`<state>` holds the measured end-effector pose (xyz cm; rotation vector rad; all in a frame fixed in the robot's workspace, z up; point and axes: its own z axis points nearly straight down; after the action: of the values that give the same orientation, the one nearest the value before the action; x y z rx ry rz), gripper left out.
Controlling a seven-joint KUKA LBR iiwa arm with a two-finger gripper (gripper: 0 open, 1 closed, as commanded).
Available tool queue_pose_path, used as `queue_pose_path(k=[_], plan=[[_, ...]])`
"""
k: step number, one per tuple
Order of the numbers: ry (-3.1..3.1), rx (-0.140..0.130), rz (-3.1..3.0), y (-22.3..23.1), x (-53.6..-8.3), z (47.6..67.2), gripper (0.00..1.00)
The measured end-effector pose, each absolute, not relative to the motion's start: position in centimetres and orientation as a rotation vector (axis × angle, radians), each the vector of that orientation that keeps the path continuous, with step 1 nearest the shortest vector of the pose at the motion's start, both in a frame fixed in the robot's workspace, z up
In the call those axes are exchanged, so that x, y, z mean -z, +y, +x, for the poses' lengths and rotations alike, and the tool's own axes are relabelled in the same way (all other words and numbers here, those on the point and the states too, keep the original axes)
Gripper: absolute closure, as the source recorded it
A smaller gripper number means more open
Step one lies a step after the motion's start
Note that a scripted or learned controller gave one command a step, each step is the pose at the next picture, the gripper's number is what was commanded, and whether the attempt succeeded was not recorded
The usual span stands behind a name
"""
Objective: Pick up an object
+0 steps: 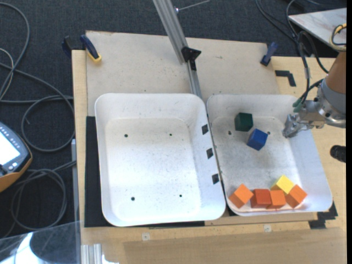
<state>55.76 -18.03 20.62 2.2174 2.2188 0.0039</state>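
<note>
Claw (290, 128) near right bin's (322, 172) far rim

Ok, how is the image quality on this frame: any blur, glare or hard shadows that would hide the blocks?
Camera view: lighting is even and soft, with faint shadows beside the green block and blue block; the blocks along the right bin's near edge are sharp; the gripper looks slightly soft; a pale reflective patch sits in the bottom left corner, off the bins.

Dark carpet (44, 15) (cables (22, 81) strewn)
</note>
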Motion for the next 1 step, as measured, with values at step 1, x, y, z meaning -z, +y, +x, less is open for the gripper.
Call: queue_pose_path(k=[1], plan=[[2.23,-0.003,2.217,-13.12,-20.18,56.51,1.0]])
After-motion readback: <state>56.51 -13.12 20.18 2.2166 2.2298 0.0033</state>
